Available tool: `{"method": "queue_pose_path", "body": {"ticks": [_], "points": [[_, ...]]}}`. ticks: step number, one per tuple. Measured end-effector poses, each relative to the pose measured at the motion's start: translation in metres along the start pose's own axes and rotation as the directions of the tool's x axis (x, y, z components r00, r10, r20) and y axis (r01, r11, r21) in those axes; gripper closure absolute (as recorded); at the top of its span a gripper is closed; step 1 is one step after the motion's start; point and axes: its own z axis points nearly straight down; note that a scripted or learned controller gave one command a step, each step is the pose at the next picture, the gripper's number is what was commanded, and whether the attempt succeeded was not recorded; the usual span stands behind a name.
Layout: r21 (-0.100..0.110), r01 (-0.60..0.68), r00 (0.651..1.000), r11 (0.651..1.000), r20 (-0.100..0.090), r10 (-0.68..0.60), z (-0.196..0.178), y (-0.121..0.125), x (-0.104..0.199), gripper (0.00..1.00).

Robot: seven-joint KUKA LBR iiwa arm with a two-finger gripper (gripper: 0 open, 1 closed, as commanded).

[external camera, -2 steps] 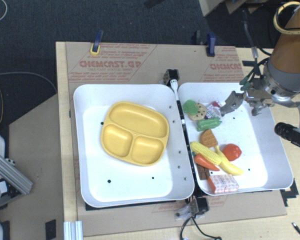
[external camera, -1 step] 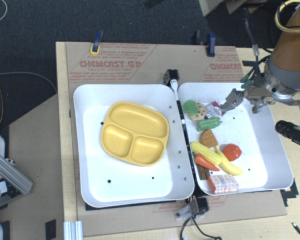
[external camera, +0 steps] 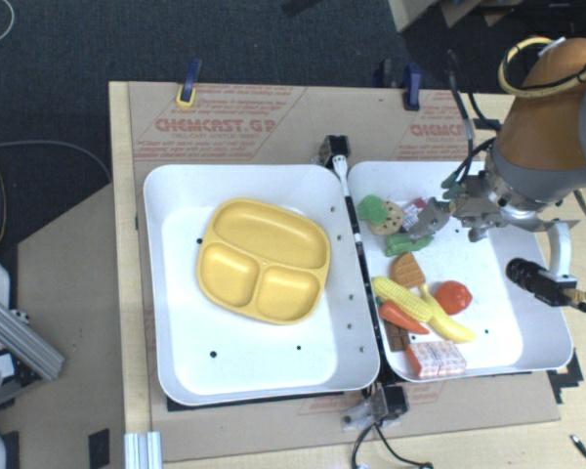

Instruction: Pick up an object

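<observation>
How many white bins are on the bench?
2. The left bin holds a yellow plate. The right bin holds toy food, under the gripper.

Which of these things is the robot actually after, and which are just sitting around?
Part of the job, in the right bin:
gripper
green toy
cookie
corn cob
carrot
tomato
banana
red-and-white box

Just lying about:
yellow divided plate in the left bin
clamps on the board's far edge
</observation>
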Motion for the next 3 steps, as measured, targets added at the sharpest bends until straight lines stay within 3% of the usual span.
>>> {"method": "queue_pose_path", "body": {"ticks": [2, 3], "points": [[0.001, -0.001, 1.0, 1.0, 0.0, 0.001, 0.108, -0.014, -0.002, 0.0], [-0.004, -0.001, 1.0, 1.0, 0.0, 0.001, 0.119, -0.015, -0.001, 0.0]]}}
